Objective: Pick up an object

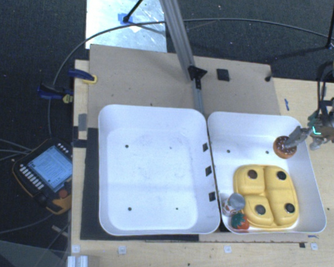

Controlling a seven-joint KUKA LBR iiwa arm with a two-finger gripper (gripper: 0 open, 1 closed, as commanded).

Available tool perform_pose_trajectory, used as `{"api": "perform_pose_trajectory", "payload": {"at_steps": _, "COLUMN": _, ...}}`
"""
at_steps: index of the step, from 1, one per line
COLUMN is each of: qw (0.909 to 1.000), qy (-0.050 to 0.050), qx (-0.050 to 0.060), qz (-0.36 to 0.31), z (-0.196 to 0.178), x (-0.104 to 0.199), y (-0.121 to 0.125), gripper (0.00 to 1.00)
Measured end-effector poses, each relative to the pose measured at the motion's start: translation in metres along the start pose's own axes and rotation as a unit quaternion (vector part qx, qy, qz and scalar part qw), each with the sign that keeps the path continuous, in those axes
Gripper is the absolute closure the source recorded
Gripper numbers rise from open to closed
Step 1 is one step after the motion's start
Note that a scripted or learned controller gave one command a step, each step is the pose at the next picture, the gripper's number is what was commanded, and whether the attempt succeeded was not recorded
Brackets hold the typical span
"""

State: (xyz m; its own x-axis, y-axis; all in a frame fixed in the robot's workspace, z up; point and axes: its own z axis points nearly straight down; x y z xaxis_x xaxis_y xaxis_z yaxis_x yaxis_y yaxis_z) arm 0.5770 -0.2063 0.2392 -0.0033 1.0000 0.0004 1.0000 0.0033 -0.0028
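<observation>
Right white bin (pixel 315 191) holding a yellow four-lobed block (pixel 267 195) with dark dots, small trinkets (pixel 235 211) at its near-left corner, round brown disc (pixel 282 147) by the far wall, pincer (pixel 292 139) over the disc, grip unclear.

white bins (pixel 156 121), yellow black-dotted block (pixel 266 195), brown disc (pixel 282 147)

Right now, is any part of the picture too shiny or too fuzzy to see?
In the camera view, a shiny sheet behind the bench glares bright; both white bins look evenly lit; the gripper over a small brown object looks fuzzy.
</observation>
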Motion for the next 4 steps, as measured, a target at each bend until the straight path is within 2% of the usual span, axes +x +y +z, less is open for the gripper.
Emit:
{"api": "perform_pose_trajectory", "payload": {"at_steps": 1, "qw": 1.0000, "qy": -0.001, "qx": -0.002, "qz": 0.000, "z": -0.002, "x": 0.000, "y": 0.001, "gripper": 0.00}}
{"api": "perform_pose_trajectory", "payload": {"at_steps": 2, "qw": 1.0000, "qy": -0.001, "qx": -0.002, "qz": -0.001, "z": 0.042, "x": 0.008, "y": 0.003, "gripper": 0.00}}
{"api": "perform_pose_trajectory", "payload": {"at_steps": 3, "qw": 1.0000, "qy": 0.000, "qx": -0.001, "qz": 0.001, "z": 0.101, "x": 0.001, "y": 0.001, "gripper": 0.00}}
{"api": "perform_pose_trajectory", "payload": {"at_steps": 4, "qw": 1.0000, "qy": -0.002, "qx": -0.008, "qz": -0.001, "z": 0.110, "x": 0.000, "y": 0.005, "gripper": 0.00}}
